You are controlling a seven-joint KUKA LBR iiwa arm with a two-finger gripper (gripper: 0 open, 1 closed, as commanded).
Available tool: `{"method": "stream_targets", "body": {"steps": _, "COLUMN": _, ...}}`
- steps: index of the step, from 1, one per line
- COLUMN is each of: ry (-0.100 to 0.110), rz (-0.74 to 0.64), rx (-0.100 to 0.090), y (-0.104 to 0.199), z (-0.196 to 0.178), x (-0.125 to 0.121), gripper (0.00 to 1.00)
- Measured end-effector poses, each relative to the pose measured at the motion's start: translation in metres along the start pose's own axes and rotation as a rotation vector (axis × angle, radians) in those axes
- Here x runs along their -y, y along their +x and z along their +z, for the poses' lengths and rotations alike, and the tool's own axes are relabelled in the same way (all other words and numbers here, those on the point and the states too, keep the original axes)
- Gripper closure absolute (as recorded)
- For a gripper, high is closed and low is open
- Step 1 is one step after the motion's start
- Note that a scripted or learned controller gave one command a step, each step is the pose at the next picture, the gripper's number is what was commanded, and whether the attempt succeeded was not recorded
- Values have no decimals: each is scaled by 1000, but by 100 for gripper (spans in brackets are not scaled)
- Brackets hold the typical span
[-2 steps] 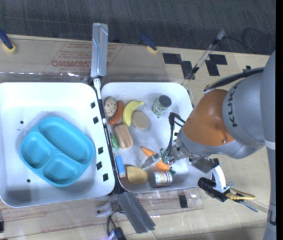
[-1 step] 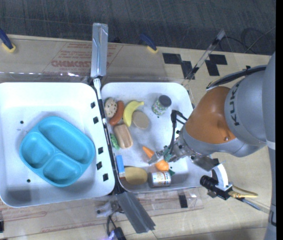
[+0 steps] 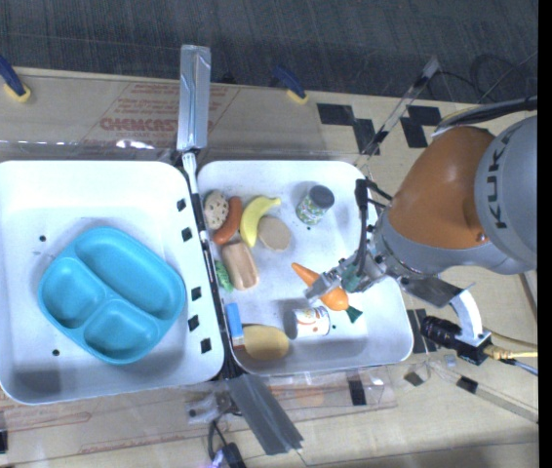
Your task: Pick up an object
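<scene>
While our gripper hovers at the carrot near the right bin's right edge, jaw state untellable, we judge approach underway; next, a centred close.

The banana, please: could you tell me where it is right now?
The banana lies in the right bin, toward its upper left, between the hot dog and the small jar.

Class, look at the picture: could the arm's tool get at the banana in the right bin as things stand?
Probably yes. The banana lies uncovered with open space above it, and the tool hovers in the same bin by the carrot.
</scene>
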State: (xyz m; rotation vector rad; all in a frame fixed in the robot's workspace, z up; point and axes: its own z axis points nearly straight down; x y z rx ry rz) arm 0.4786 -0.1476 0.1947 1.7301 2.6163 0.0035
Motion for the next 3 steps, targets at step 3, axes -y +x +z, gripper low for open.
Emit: {"method": "stream_targets", "body": {"steps": 3, "ry": -8, "rz": 101, "rx": 3, "y": -15, "z": 72, "x": -92, "gripper": 100}}
